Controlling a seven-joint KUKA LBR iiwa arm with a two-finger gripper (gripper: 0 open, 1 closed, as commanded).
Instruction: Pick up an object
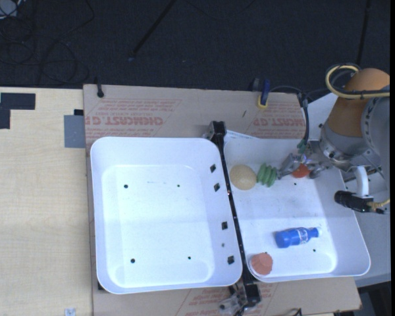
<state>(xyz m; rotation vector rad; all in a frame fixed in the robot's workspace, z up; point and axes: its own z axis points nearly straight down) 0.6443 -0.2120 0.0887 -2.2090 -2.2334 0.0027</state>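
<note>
- The arm [355, 120] reaches in from the right, and its tool [298, 166] is low over the far edge of the right bin [345, 259].
- The tool sits at a small red-orange piece [301, 171], just beside a green ribbed thing [267, 175]. Whether the tool is apart or together I cannot tell; the parts blur together there.
- Nothing can be made out clamped in the tool, so I would not count anything as held.
- Step in hand, as I judge it: the reach-and-grasp on the far cluster, with the lift not yet done.
- Other candidates in the right bin: a cream ball [243, 177] touching or just beside the green thing, a blue bottle [295, 236] lying on its side near the middle, and a red disc [261, 263] in the near left corner.
- The left bin [102, 176] offers no candidate.
- The next move calls for a firm close on one item, then a straight lift clear of the bin wall.
- The far items crowd each other, so a neighbour could be nudged or the grip could slip.
</note>
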